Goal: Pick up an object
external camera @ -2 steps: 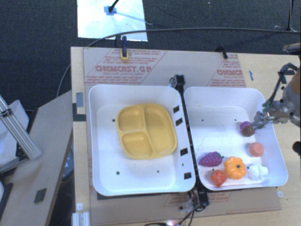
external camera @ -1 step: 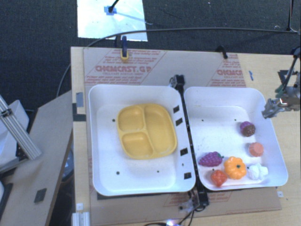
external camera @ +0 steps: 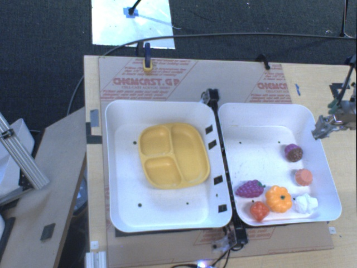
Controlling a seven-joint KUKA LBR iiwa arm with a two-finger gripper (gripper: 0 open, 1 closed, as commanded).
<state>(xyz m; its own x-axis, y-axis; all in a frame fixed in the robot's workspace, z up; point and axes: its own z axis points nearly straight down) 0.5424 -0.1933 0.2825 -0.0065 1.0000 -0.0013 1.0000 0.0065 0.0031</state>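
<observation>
The right bin (external camera: 262, 119) holds several small toy foods along its near and right side. They are a dark purple plum (external camera: 293, 152), a pinkish peach (external camera: 303, 177), a white piece (external camera: 305, 203), an orange pumpkin (external camera: 279, 199), a red strawberry (external camera: 259, 210) and a purple grape bunch (external camera: 250, 188). My gripper (external camera: 323, 127) reaches in at the view's right edge, over the right bin's far right rim. It stands above and to the right of the plum, apart from every object.
The left bin (external camera: 122, 149) holds a yellow divided plate (external camera: 173, 155). A black hinge strip (external camera: 218, 161) runs between the two bins. Both stand on a board with red lettering (external camera: 145, 81).
</observation>
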